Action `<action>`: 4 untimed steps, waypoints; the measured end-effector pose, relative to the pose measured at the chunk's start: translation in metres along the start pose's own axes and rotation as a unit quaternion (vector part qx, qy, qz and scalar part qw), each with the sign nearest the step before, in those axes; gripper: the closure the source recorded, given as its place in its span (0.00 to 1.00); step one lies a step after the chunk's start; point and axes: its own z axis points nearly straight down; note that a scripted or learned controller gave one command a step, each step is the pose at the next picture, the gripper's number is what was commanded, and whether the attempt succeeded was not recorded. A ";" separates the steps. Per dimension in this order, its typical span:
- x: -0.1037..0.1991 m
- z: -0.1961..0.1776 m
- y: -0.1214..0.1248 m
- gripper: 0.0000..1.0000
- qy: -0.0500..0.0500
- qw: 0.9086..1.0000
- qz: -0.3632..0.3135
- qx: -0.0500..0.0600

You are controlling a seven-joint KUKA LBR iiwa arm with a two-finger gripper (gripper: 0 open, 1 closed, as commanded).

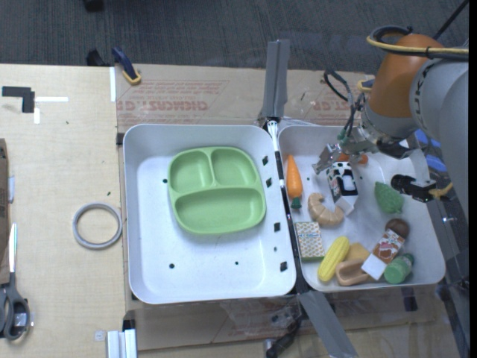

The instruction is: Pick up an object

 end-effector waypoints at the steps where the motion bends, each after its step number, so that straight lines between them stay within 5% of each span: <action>1: -0.002 -0.010 0.000 1.00 -0.003 1.000 0.000 -0.002; 2: -0.002 -0.010 0.000 0.00 -0.003 1.000 0.000 -0.002; 3: -0.003 -0.021 0.001 1.00 -0.004 1.000 0.000 -0.003; 4: -0.003 -0.021 0.001 0.00 -0.004 1.000 0.000 -0.003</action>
